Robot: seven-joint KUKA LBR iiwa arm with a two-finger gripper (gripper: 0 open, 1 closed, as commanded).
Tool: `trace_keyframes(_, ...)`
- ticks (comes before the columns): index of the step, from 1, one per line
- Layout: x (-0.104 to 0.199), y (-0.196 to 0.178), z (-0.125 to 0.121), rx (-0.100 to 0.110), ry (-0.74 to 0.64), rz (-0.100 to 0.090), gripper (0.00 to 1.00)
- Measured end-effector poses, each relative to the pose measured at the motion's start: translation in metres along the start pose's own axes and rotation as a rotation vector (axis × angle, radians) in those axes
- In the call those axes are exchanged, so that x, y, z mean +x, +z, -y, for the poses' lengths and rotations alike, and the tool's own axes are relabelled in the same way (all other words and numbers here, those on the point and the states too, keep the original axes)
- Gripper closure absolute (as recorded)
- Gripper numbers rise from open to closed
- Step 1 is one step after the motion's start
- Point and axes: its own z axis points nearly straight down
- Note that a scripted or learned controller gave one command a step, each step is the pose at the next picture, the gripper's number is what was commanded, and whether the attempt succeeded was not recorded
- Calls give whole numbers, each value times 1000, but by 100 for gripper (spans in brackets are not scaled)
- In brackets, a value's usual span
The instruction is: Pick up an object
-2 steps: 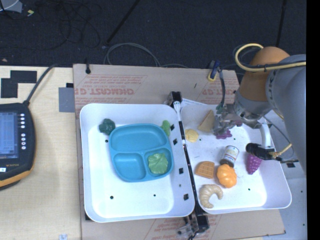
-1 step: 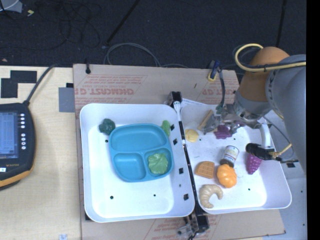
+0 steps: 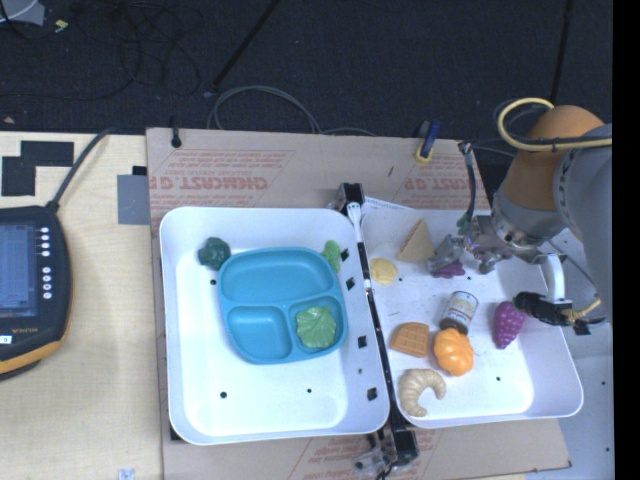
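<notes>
Croissant [image 3: 422, 389] sits at right bin's [image 3: 560, 400] front edge; gripper [image 3: 462, 253] low near back edge over a purple item [image 3: 447, 265], grip state unclear, partly hidden.

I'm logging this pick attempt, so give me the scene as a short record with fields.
left bin: blue tray, lettuce in its lower right compartment, broccoli beside the tray
right bin: cheese wedge, jar, grapes, orange pepper, waffle, croissant
gripper: low over the right bin's upper part
held: cannot tell
</notes>
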Motion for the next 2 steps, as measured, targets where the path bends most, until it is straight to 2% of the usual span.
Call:
trace_keyframes(1, 1, -12, 0, -1, -3, -1, 100)
trace_keyframes(2, 66, -106, -2, -9, -8, -4, 100)
